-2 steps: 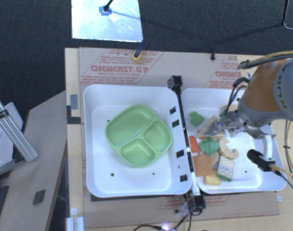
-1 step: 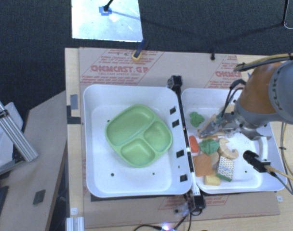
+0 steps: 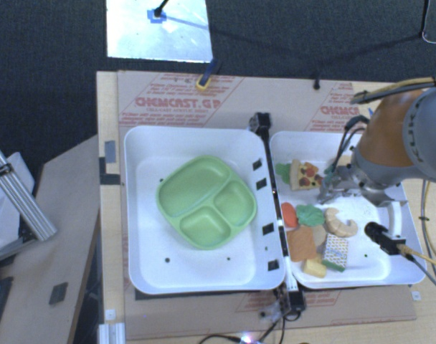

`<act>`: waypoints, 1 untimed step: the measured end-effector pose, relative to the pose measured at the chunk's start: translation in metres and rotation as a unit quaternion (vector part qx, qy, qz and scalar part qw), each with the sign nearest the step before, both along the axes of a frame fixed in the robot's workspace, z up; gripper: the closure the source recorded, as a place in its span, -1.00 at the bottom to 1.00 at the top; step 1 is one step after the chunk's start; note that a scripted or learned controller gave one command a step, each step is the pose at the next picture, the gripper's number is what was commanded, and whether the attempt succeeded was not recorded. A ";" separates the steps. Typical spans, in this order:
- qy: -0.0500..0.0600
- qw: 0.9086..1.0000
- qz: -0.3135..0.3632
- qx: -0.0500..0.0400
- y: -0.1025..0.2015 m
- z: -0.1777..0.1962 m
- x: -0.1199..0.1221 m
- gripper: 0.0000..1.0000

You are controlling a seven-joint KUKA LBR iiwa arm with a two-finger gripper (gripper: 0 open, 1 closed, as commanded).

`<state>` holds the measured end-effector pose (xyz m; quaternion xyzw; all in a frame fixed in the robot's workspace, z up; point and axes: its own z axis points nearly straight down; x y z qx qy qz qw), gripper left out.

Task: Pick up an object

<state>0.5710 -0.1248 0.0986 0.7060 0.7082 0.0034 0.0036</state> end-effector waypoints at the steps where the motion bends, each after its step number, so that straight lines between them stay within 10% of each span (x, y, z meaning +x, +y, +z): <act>1: 0.002 1.000 0.000 0.000 0.003 0.044 -0.001 1.00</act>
